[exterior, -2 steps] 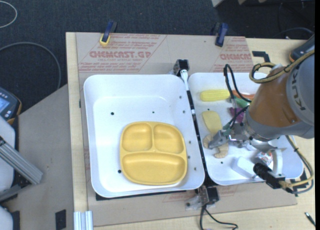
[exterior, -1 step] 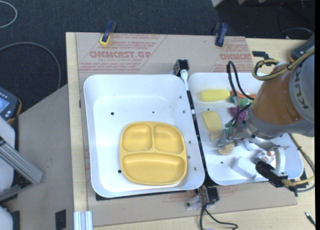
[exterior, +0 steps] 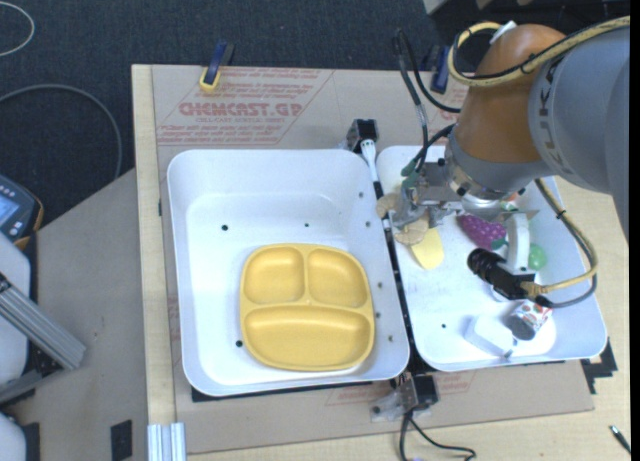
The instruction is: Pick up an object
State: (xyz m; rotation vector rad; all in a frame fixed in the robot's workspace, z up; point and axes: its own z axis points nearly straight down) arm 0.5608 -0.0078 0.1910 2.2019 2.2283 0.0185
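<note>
My gripper (exterior: 414,207) hangs low over the near-left part of the right bin (exterior: 560,344), close to the wall between the two bins. Just under it lie a small tan piece (exterior: 404,234) and a pale yellow fruit-shaped object (exterior: 429,249); whether the gripper touches either is hidden by the wrist. A purple bunch of grapes (exterior: 484,229) lies to the right of the gripper, partly under the arm. A green object (exterior: 539,257) peeks out further right.
The left bin (exterior: 200,199) holds a yellow three-compartment plate (exterior: 306,307). At the front of the right bin lie a white block (exterior: 489,334) and a small round can (exterior: 528,320). The arm covers the back of the right bin.
</note>
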